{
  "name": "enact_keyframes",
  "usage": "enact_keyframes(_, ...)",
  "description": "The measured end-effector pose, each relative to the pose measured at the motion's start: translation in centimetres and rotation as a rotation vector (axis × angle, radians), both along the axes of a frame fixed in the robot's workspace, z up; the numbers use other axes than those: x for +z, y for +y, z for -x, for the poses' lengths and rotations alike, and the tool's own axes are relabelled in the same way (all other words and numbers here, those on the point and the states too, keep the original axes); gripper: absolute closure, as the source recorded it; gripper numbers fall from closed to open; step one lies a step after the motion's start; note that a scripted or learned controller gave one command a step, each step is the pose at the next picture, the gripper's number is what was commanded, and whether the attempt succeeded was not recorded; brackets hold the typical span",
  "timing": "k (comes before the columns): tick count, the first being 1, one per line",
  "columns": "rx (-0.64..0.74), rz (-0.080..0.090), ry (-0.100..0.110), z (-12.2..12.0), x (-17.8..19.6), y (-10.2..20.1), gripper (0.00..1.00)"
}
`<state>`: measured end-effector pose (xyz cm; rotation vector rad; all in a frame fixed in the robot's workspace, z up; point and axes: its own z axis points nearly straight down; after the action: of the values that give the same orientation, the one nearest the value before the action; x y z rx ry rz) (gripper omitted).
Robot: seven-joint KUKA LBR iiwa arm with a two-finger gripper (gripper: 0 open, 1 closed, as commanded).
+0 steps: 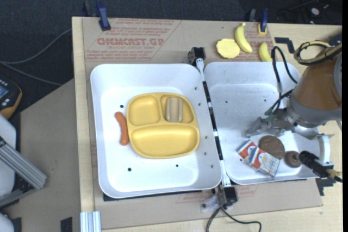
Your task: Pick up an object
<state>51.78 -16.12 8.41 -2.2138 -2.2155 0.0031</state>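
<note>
White bins sat side by side on the surface (136, 43), which carried red printed lettering. The left bin (109, 117) held a yellow divided tray (162, 138), roughly centred. A tan cylindrical piece (174, 108) lay in the tray's upper right compartment. An orange sausage-shaped item (122, 128) lay on the bin floor just beside the tray's left edge.

The right bin (239, 84) held three objects grouped near its lower right corner: a red, white and blue packet (259, 158), a brown disc (271, 145) touching the packet's upper edge, and a smaller dark brown round piece (292, 158) just right of the disc.

The arm (318, 89) reached in from the right. Its claw (267, 125) was low over the right bin, just above and left of the brown disc. Whether the claw was spread or pressed together could not be determined, and no object was seen between its parts.

Beyond the bins, on the surface, lay a yellow ruffled piece (228, 48), a banana (243, 38) and a second yellow item (264, 52), near a blue clamp (263, 19). Another blue clamp (101, 16) gripped the surface's far left edge.
</note>
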Motion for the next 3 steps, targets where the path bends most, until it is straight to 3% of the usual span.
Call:
enact_keyframes(1, -0.001, 0.016, -0.027, -7.9, 11.7, -6.7, 0.0)
enact_keyframes(2, 0.006, 0.0, 0.0, -9.8, 1.7, 0.8, 0.0)
enact_keyframes(3, -0.006, 0.003, 0.0, -1.6, 0.0, -2.2, 0.0)
